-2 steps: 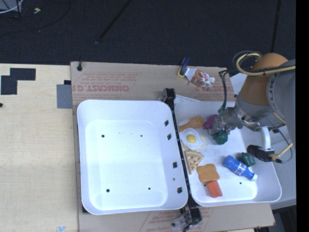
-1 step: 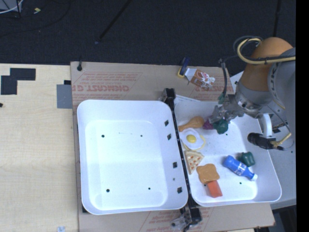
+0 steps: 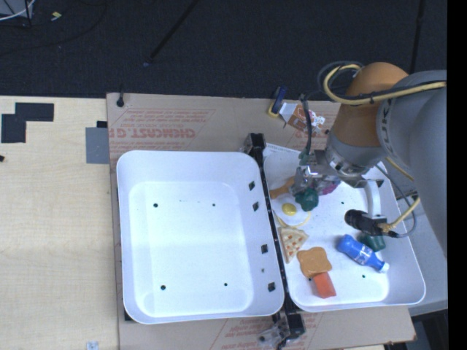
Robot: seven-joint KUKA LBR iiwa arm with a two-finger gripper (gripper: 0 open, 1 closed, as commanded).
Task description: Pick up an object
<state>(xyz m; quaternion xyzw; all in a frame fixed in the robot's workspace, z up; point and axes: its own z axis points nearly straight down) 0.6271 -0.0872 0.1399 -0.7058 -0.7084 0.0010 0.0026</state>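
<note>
My gripper (image 3: pixel 306 183) hangs low over the upper left part of the right bin (image 3: pixel 408 286). A dark green object (image 3: pixel 307 199) sits right under its tip, touching or nearly touching it. Whether it is gripped cannot be made out. Just below lies a fried egg toy (image 3: pixel 290 210), and a brown piece (image 3: pixel 280 190) lies to the left by the bin's wall. Something purple (image 3: pixel 329 188) peeks out to the right of the gripper, partly hidden by the wrist.
Lower in the right bin lie a waffle piece (image 3: pixel 292 241), an orange toast slice (image 3: pixel 314 260), a red-orange block (image 3: pixel 325 286) and a blue bottle (image 3: pixel 360 253). The left bin (image 3: pixel 128 195) stands beside it, with a black divider (image 3: pixel 268 217) between them.
</note>
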